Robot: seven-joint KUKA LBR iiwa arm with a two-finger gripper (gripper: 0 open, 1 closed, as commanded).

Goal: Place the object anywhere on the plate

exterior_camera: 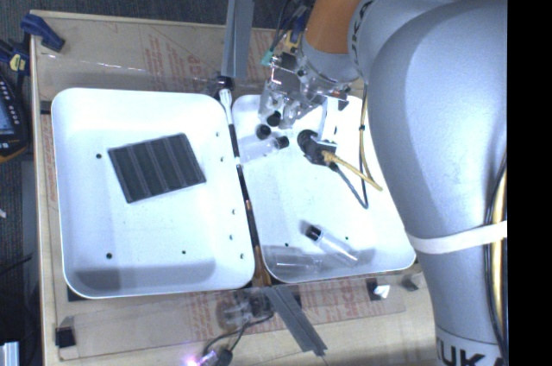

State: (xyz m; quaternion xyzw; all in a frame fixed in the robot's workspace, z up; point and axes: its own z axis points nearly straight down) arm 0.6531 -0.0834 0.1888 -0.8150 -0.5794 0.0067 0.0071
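The plate point(158, 167) is a dark grey ridged rectangle lying flat in the left bin point(86, 114), slightly turned. The object point(330, 243) is a small clear tube with a black cap, lying on the floor of the right bin point(285, 200) near its front wall. My gripper point(274, 129) hangs over the far left corner of the right bin, close to the divide between the bins. It is well behind the tube and to the right of the plate. Nothing shows in its grasp.
The grey arm with its orange band point(332, 6) covers the right side of the right bin. Cables point(349, 170) trail from the wrist over the bin floor. A metal bar point(235, 32) stands behind the bins. Blue clamps point(39, 32) sit at the bench's far left.
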